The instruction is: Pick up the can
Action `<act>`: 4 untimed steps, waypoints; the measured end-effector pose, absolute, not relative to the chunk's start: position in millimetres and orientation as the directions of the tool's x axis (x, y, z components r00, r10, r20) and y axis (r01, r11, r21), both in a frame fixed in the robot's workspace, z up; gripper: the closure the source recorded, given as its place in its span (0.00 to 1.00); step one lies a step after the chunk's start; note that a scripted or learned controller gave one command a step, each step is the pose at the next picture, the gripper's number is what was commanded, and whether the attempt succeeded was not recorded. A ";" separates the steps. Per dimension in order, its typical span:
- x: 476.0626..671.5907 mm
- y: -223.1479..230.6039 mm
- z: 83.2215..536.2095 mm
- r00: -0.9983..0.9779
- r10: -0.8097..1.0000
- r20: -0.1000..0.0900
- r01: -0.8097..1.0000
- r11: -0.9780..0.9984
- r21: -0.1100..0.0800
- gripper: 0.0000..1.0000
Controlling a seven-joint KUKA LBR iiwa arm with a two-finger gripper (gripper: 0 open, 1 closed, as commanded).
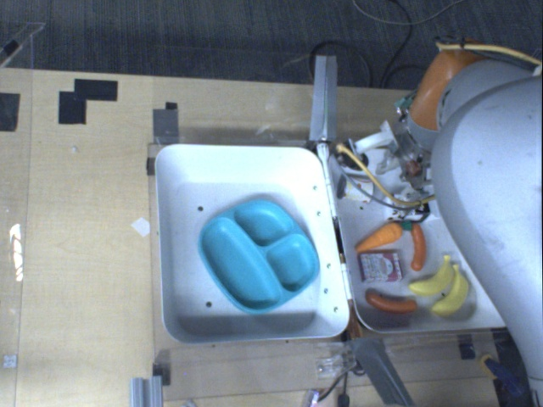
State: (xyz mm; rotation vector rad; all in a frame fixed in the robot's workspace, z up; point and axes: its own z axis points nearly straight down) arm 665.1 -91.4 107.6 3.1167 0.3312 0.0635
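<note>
Right of centre, in the right-hand shallow white bin [365, 316], the small red-and-white labelled can [380, 266] lies on its side on the bin floor. It sits just below the orange toy carrot [379, 236], just left of the short orange sausage [417, 247] and above the darker red sausage [390, 302]. The yellow plastic banana bunch [443, 288] is near its right side.

The grey arm with the orange band [492, 168] reaches in from the right. Its two-finger gripper [409, 185] hangs over the top end of that bin, among yellow and white cables, above the carrot and apart from the can. Cannot tell whether the gripper is spread or closed; the wrist and cabling hide it. Nothing is seen held.

Step in hand, as I judge it: getting into position above the can, grasp not yet made. To do it well:
- move down-frame past the carrot and centre over the can
- line the jaws across the can's narrow width, not its length
- descend straight, since neighbours are close on three sides and a skewed approach could nudge the carrot or a sausage
- close only at floor level

Counts: two bins, one can, one carrot, two sausages, one bunch of two bananas. One blue plastic three-compartment plate [259, 253] in the left-hand white bin [182, 227].
</note>
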 end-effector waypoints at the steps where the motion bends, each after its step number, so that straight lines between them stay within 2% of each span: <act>1: 665.7 -92.5 121.5 0.977 0.211 0.039 0.210 -0.978 0.010 1.00; 2: 628.3 -74.4 246.9 0.965 0.262 0.001 0.262 -0.965 0.001 1.00; 3: 659.3 -83.5 300.6 0.975 0.222 0.001 0.222 -0.975 -0.001 1.00; 4: 658.0 -44.3 353.3 0.979 0.202 0.003 0.202 -0.979 0.000 1.00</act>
